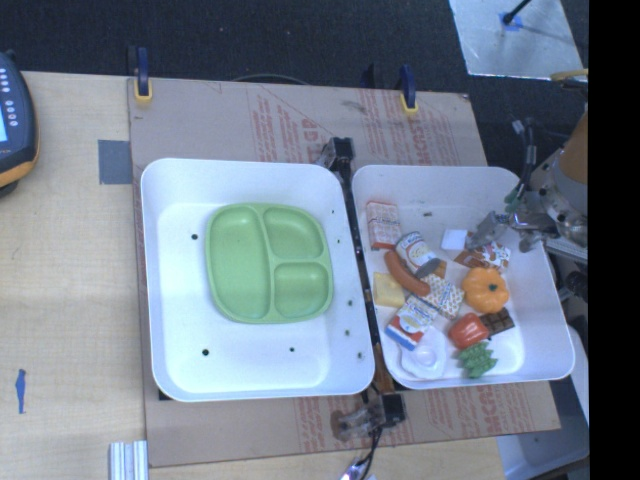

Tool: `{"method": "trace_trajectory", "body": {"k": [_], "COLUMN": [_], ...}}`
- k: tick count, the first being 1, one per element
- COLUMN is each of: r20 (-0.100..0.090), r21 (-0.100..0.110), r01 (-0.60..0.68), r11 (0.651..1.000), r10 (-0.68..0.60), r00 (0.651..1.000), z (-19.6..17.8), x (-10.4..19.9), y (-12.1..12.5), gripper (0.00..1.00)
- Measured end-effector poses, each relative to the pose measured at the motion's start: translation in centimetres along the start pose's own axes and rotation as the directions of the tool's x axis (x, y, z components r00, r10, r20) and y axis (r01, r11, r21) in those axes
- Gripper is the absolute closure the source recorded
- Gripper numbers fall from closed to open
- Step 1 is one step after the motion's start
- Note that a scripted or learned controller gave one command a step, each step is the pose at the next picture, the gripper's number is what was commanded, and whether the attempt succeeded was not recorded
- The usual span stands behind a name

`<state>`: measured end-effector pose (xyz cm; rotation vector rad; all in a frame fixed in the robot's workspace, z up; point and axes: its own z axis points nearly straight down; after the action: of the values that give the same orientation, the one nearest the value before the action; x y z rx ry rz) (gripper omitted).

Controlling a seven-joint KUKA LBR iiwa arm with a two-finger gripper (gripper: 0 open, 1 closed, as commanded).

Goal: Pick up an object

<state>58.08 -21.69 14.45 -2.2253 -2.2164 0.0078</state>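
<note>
The right bin holds a crowded heap of toy food, and the gripper hangs over its upper right part, just above a small red-and-white packet; whether it is clenched or released I cannot tell. From here, I'd say a clean straight descent on one piece matters most. The orange pumpkin sits just below the packet, touching its neighbours, with a sausage and a red pepper close by, likely to get nudged. The green divided plate lies alone in the left bin.
</note>
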Motion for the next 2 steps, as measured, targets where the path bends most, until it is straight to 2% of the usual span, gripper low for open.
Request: {"method": "trace_trajectory", "body": {"k": [1, 2], "r20": [-0.002, 0.0], "r21": [-0.006, -0.012], "r01": [0.005, 0.012], "r11": [1.0, 1.0], "r10": [-0.005, -0.012], "r00": [1.0, 1.0], "z": [5.2, 3.7], "x": [5.0, 4.7], "y": [-8.6, -8.2], "gripper": [0.0, 1.0]}}
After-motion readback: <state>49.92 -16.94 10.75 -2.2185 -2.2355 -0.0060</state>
